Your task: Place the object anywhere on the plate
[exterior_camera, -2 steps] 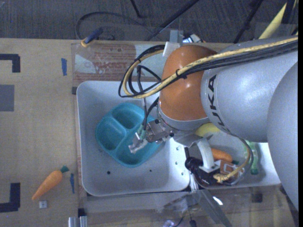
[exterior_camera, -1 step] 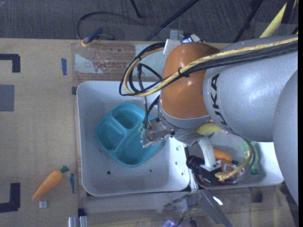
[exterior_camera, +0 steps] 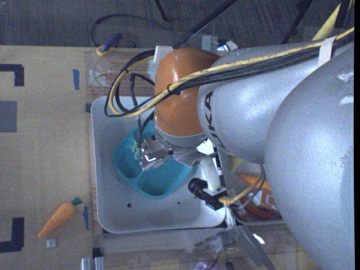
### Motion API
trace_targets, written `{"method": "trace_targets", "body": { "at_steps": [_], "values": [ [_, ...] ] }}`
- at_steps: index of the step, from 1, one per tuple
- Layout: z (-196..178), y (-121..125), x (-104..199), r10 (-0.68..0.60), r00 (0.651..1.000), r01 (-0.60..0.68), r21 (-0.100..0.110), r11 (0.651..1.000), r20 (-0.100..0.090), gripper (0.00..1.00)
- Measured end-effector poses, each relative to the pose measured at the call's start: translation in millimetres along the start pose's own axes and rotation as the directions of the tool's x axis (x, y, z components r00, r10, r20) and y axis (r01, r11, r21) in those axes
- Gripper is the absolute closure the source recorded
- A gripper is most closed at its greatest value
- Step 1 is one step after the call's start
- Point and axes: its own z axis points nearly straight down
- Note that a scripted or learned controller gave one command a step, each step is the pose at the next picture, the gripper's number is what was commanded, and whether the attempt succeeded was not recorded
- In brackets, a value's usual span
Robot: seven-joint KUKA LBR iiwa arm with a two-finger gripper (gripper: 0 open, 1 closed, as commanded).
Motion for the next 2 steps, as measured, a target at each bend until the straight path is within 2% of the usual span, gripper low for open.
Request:
{"method": "trace_targets", "body": {
  "at_steps": [1,2],
  "values": [
    [-7.1,-24.5,10.8,-0.353,0.936,0.353,0.003,0.936,-0.002,1.0],
    [34.8,-45.8,-49.9,-0.429,0.904,0.429,0.001,0.904,-0.002,1.0]
  ]
}}
